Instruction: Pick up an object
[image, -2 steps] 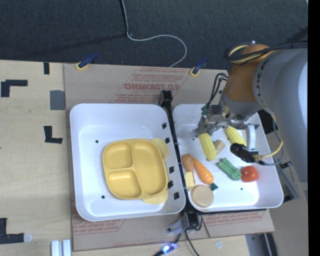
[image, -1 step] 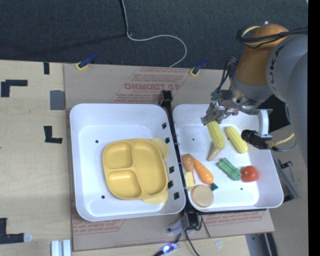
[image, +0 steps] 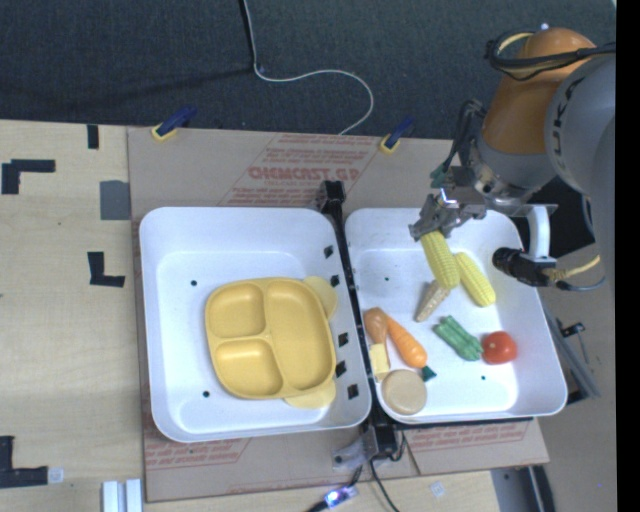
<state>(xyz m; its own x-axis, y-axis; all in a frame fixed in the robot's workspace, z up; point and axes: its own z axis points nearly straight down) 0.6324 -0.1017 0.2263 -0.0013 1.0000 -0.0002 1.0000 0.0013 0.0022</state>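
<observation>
My gripper (image: 434, 228) hangs over the back of the right bin (image: 530, 400). It is shut on the upper end of a yellow corn cob (image: 441, 262), which slants down from the fingertips toward the bin's middle. A second yellow corn cob (image: 476, 279) lies just right of it, and a pale husk-like piece (image: 431, 300) lies at its lower end. Further forward lie an orange carrot (image: 404, 342), a green pod (image: 458, 337), a red tomato (image: 499, 347), a small yellow block (image: 379, 358) and a tan round disc (image: 405, 391).
The left bin (image: 170, 250) holds a yellow divided plate (image: 268, 335). A black divider (image: 345, 290) runs between the two bins. The arm's grey and orange wrist (image: 535, 90) stands over the right bin's back right corner. A white cable (image: 310, 75) lies behind the bench.
</observation>
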